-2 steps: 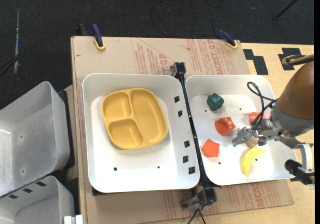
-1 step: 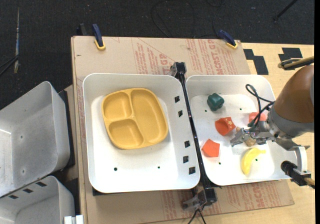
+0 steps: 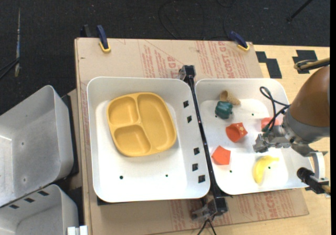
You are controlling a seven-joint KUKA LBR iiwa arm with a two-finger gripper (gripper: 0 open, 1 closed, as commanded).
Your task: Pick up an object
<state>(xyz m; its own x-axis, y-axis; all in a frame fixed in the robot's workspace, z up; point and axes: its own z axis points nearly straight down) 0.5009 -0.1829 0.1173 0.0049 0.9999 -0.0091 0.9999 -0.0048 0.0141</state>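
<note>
Found two shallow white bins side by side on a sheet of brown printed cardboard (image 3: pixel 142 55), which was pinned at its far edge by two blue-and-yellow clamps (image 3: pixel 103 39).

In the left bin (image 3: pixel 147 179), noted one smooth, matte yellow plate (image 3: pixel 140 123), a rounded square moulded into three compartments and lying flat, slightly turned.

In the right bin (image 3: pixel 244 184), counted six small pieces, all loose on the glossy white floor:
- a tan, lumpy piece (image 3: pixel 229 98) near the far wall;
- just in front of it, touching or nearly so, a dark teal chunky piece (image 3: pixel 224 109);
- a red block (image 3: pixel 236 132) with flat faces and sharp corners, near the middle;
- an orange-red angular piece (image 3: pixel 221 155) closer to the divider;
- a curved, soft-looking yellow piece (image 3: pixel 262 168) towards the near wall;
- a small red piece (image 3: pixel 268 122), partly hidden.

Saw the grey arm (image 3: pixel 307 121), with its rounded orange band, over the right bin's right side. Placed the dull-metal gripper (image 3: pixel 264 143) low over the bin floor, between the small red piece and the yellow one, near both. Could not tell whether open or closed, and saw nothing held. Also noted a thin black cable (image 3: pixel 269 98) looping above the gripper.
</note>
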